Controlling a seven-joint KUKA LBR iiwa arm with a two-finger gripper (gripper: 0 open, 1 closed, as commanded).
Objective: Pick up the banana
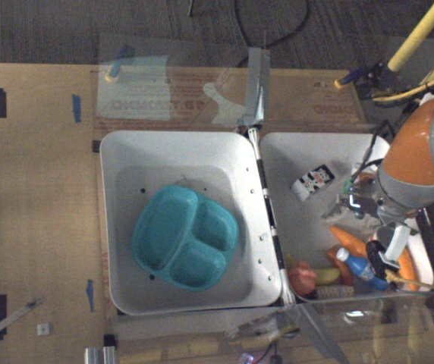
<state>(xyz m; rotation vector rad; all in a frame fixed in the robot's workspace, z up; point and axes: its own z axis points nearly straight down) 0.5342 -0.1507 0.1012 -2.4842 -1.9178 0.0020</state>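
Gripper (356, 201) hangs over the right bin (293, 154), in its right-hand half, below the arm's orange band. Open or closed: cannot tell, the tool end is a dark blur against clutter. Nothing visibly held.

Banana (328, 276): taken to be the short yellow-green piece at the near wall of the right bin. Only part of it shows. It sits just beside a red round item (303, 278) on its left, with a blue bottle (363, 268) close on its right.

Key relation: banana lies toward the bottom of the view from the gripper and slightly left, with an orange carrot-like item (348, 240) lying between the two. Banana's long axis appears to run left-right, roughly along the near wall; not certain, given how little is exposed.

Judgement: next move calls for travel toward the near wall, clearing the orange item, with the closing direction set across the banana's length. Crowding is the risk; the red item and the bottle may get nudged or grabbed instead.

Left bin (126, 173) holds a teal divided plate (186, 236), well apart from the work.
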